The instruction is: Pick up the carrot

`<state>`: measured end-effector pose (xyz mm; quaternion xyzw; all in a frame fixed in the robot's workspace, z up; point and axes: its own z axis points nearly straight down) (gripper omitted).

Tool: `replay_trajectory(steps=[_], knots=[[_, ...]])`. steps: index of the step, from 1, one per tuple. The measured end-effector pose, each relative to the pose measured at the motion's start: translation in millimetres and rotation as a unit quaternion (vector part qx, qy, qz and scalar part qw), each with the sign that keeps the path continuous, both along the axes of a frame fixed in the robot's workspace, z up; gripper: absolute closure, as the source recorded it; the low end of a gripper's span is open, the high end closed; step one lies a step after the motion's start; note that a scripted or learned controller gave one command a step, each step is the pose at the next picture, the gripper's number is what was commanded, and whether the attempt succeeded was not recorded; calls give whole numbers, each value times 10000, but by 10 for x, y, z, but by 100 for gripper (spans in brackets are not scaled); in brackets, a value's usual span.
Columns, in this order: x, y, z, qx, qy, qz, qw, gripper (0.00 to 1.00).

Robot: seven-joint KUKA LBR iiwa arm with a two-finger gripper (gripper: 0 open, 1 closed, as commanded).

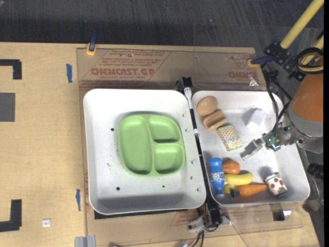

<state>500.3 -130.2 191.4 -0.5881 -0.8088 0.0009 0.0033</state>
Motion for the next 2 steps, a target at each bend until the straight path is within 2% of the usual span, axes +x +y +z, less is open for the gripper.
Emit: replay_trajectory(steps=[1, 2], knots=[[-163, 171, -956, -18, -70, 1104, 9939, 0], [-185, 233, -995, -46, -57, 441, 9990, 0]])
